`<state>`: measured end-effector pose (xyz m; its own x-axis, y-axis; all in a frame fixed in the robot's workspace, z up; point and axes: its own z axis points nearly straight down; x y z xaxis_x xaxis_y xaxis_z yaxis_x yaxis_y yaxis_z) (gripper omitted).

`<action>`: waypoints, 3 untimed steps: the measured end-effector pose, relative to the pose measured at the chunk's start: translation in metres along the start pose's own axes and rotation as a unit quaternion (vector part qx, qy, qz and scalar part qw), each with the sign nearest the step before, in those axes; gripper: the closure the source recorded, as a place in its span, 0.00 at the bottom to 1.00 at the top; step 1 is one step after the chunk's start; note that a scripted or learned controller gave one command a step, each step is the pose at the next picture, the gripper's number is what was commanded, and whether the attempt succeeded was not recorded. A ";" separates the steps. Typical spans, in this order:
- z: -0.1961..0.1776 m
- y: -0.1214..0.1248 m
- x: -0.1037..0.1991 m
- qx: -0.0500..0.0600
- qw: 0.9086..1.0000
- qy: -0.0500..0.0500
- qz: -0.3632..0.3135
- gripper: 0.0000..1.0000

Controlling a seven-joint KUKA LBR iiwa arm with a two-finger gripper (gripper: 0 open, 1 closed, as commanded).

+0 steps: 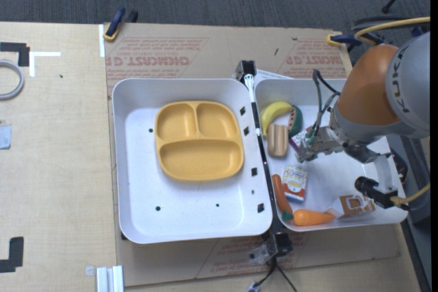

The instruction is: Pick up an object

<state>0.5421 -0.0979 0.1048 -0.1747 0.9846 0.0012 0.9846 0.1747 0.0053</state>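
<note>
Jaws low in right bin, seemingly above juice carton

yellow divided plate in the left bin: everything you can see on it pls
The yellow divided plate looks like matte plastic, a rounded rectangle with three compartments: two small ones on the far side and one wide one on the near side, split by raised ridges. It holds nothing. It lies flat and upright on the floor of the left bin, toward the far half and about centred side to side, slightly rotated. It stands apart from the bin walls; nothing else touches it.
</note>
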 end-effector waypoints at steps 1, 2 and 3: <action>0.000 0.000 0.000 0.000 1.000 0.000 0.000 0.00; 0.013 0.059 -0.017 0.002 0.999 -0.001 -0.055 0.00; 0.004 0.058 -0.018 0.003 0.999 -0.001 -0.053 1.00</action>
<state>0.6023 -0.1054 0.1016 -0.2786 0.9604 -0.0016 0.9604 0.2786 -0.0014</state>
